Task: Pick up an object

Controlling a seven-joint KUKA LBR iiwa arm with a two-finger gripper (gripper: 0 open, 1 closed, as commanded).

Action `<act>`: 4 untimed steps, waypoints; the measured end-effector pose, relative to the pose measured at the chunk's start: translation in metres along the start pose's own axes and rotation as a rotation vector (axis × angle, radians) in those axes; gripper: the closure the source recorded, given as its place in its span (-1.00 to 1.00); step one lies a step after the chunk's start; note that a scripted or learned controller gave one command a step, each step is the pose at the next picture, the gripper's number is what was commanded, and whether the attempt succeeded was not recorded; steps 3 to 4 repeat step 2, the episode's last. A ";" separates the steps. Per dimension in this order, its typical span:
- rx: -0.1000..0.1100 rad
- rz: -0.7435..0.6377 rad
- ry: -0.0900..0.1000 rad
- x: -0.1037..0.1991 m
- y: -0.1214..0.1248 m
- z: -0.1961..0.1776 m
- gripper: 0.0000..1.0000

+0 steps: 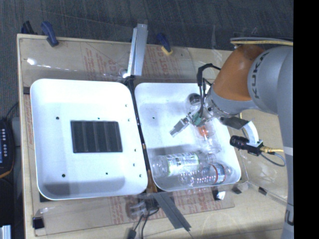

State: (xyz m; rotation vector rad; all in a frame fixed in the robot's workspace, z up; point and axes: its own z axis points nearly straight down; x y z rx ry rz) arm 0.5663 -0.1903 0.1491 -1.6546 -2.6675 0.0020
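arm reaching in from right over right bin, gripper low above clear plastic bottles, claw state unclear, KUKA lettering on arm, bottle label unreadable

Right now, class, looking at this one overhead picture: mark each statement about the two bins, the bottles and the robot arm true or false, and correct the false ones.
1. The clear plastic bottles lie in the right bin. True.
2. The left bin holds a dark ribbed rectangle. True.
3. The gripper is over the left bin. False: it is over the right bin.
4. The bottles stand upright. False: they lie on their sides along the near wall.
5. The arm has an orange band. True.
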 end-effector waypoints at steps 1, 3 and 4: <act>-0.001 0.021 -0.002 -0.008 -0.028 -0.026 -1.00; -0.001 -0.018 0.000 -0.040 0.037 0.002 -1.00; -0.001 -0.018 0.000 -0.040 0.037 0.002 -1.00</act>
